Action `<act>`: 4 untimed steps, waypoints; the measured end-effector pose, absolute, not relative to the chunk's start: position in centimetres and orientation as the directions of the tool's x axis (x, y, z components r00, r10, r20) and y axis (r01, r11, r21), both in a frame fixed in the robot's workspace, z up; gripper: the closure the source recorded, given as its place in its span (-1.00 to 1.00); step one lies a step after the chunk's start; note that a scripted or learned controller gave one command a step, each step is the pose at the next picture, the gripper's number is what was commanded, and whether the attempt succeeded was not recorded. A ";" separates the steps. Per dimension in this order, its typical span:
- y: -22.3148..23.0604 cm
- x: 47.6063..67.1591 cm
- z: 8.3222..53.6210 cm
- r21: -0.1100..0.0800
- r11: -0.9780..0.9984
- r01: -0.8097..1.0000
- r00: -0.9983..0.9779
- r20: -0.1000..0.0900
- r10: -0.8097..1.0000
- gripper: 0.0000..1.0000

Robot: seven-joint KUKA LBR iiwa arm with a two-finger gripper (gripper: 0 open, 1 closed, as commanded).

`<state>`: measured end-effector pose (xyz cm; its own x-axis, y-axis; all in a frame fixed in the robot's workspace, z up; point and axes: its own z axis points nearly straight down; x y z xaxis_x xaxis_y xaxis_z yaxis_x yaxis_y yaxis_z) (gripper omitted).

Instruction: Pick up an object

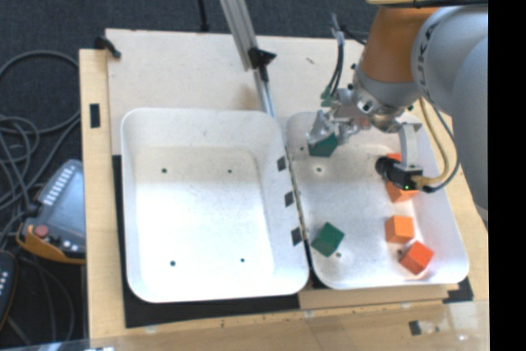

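The gripper (323, 136) sits at about eleven o'clock in the right bin (362, 279), its fingers closed on a green cube (322, 146), apparently lifted just off the floor. Another green cube (327, 239) and orange cubes (400, 228) lie loose toward five o'clock.
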<state>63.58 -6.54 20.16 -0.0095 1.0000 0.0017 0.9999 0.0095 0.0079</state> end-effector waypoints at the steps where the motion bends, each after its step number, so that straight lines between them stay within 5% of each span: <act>1: -1.2 62.6 20.1 0.009 -0.003 1.000 0.003 -0.002 1.000 1.00; 2: -0.9 62.4 19.7 0.002 -0.001 1.000 0.001 0.000 1.000 -1.00; 3: -9.0 62.4 19.7 0.001 -0.006 1.000 0.007 -0.005 1.000 -1.00; 4: -18.0 63.8 24.7 0.006 -0.005 1.000 0.005 -0.007 1.000 -1.00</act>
